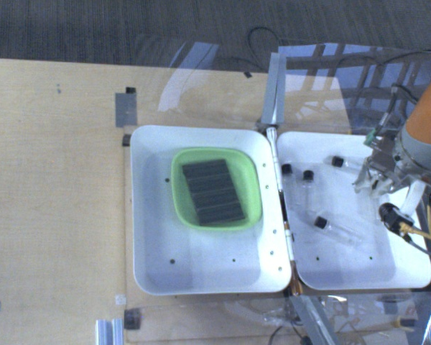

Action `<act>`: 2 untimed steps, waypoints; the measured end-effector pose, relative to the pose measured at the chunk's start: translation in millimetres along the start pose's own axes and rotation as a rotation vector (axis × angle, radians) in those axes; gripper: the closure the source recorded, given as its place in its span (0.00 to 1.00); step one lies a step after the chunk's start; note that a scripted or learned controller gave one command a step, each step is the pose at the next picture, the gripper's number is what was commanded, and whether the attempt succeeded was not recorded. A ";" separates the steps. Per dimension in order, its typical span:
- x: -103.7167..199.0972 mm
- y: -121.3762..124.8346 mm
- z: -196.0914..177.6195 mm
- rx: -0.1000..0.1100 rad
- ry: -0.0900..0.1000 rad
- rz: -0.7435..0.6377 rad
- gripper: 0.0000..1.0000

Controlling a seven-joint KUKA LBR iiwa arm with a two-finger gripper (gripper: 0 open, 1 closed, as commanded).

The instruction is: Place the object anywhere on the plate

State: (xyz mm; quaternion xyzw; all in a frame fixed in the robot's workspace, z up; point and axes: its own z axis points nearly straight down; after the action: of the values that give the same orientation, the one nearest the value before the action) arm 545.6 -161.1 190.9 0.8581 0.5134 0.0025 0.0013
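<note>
Hanging over the right bin (416, 275) edge, gripper (377, 178) near vials (309, 185).

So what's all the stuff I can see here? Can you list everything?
Bins: 2, white, side by side on the bench; left bin, right bin.
Plate: 1, green, in the left bin.
Dark ridged block: 1, dark grey, lying on the plate.
Clear vials with black caps: about 4, scattered in the right bin, for example.
Bench: 1, light wood, under both bins.
Arm: 1, grey with orange band, above the right bin's right side.
Gripper: 1, above the right bin.
</note>
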 end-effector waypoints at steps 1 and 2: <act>39.2 -51.1 19.8 0.003 -0.001 -0.188 1.00; 39.0 -50.9 19.7 0.002 -0.001 -0.187 0.00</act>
State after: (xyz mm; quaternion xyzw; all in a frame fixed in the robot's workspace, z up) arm 519.2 -102.7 171.1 0.8065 0.5913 0.0014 0.0007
